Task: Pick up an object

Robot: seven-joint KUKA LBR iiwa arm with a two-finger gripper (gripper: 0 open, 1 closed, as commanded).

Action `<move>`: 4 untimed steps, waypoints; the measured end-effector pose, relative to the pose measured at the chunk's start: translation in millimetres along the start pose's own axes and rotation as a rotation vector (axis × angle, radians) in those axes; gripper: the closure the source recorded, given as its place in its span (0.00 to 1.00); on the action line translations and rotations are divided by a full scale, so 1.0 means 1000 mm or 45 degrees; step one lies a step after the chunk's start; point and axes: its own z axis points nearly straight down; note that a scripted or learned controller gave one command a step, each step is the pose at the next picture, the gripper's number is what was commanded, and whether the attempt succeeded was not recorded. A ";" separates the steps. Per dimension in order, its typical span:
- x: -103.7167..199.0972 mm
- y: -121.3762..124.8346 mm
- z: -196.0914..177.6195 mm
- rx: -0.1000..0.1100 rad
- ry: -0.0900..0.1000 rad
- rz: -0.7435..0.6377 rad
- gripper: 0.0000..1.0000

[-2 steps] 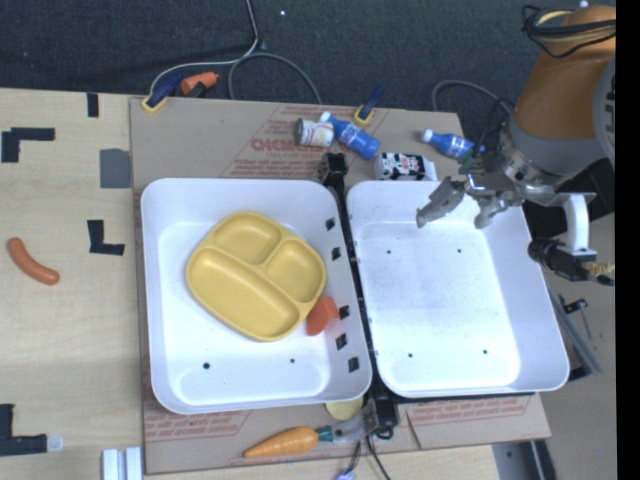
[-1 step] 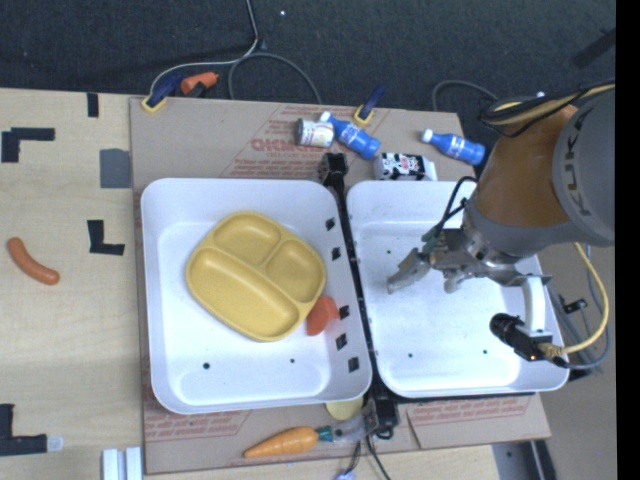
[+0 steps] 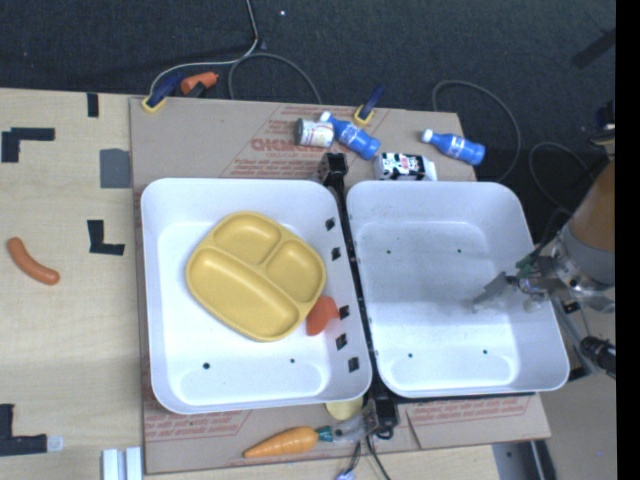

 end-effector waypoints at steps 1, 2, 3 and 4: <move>0.094 -0.016 0.065 -0.011 0.003 -0.022 0.00; 0.002 0.038 -0.030 -0.021 -0.003 -0.014 0.00; 0.046 -0.016 0.065 -0.012 0.003 -0.017 0.00; 0.115 0.056 0.024 -0.014 0.009 -0.030 0.00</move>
